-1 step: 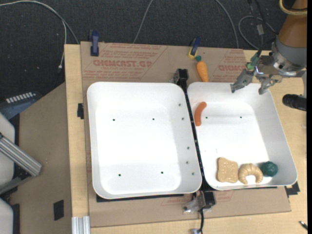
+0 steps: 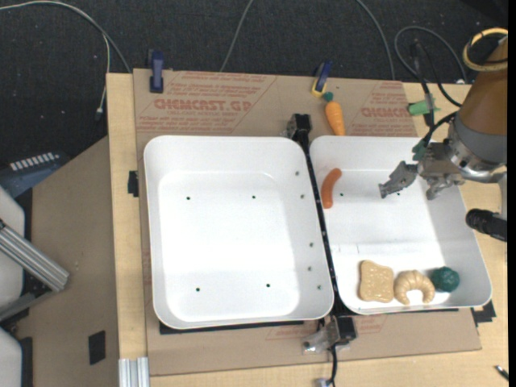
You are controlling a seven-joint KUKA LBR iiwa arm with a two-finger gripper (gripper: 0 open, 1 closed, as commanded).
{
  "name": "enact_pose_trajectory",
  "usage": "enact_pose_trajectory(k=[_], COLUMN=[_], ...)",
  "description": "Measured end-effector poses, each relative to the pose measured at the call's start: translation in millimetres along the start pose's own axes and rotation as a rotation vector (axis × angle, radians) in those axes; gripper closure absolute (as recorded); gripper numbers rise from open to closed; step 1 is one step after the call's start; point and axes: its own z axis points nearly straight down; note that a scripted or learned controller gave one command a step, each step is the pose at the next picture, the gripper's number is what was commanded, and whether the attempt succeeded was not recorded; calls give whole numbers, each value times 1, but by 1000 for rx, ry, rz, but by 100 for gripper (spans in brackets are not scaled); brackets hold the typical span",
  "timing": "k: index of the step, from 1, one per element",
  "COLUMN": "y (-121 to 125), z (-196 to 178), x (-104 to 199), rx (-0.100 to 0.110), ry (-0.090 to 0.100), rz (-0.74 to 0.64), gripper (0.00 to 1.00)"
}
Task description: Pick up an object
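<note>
My gripper (image 2: 418, 185) hangs over the upper part of the right bin (image 2: 451, 232), its two dark fingers spread apart and open with nothing between them. An orange-red sausage (image 2: 330, 186) lies at that bin's left wall, well left of the gripper. Along the bin's front edge sit a tan bread slice (image 2: 375, 281), a croissant (image 2: 414, 287) and a dark green ball (image 2: 444, 279), all below the gripper and apart from it.
The left bin (image 2: 234, 232) stands beside the right one. A toy carrot (image 2: 334, 118) lies on the cardboard behind the bins. Blue clamps (image 2: 156, 71) hold the board's back edge. Cables run near the arm at the right.
</note>
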Motion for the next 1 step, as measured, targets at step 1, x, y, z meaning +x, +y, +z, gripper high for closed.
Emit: enact_pose_trajectory(k=[1], y=[-70], z=[26], x=[22], rx=[0], ry=[0], rz=[-1], gripper=[0])
